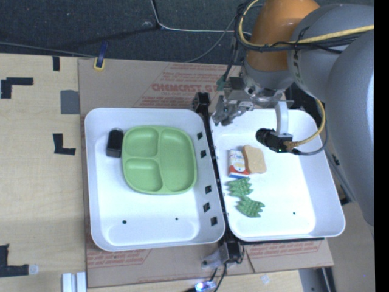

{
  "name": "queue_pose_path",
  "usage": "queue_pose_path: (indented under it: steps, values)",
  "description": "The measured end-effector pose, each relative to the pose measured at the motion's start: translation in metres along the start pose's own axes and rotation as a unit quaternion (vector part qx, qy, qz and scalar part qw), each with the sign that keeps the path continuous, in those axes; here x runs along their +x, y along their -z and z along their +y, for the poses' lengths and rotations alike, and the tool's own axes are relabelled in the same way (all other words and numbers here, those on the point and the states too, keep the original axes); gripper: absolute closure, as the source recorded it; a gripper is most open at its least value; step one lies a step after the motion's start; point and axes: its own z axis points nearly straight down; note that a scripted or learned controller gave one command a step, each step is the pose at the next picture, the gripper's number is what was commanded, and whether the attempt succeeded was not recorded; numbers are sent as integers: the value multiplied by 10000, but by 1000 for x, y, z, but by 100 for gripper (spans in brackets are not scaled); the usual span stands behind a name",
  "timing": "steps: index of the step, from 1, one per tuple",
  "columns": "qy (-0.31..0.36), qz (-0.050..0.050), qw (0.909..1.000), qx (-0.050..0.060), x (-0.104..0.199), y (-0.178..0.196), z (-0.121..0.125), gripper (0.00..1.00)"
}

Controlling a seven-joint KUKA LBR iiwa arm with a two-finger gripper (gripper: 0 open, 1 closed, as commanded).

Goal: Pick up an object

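The hand (226, 109) hovers over the right bin's (304, 221) top left corner; whether it grips anything cannot be told. A tan bread slice (255, 159) lies below it.

Desk with a cardboard sheet and two white bins

The pale wooden desk (36, 181) bears black tape marks along its left part and carries a brown cardboard sheet (164, 87) with red print. On the cardboard sit the left bin (100, 224) and the right bin (316, 218), side by side, their inner edges touching along a row of black clips.
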Motion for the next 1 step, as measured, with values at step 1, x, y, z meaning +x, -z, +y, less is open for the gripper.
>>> queue_pose_path:
  steps: [1]
  values:
    - [0,-5,10000,7,54,-14,-9,100]
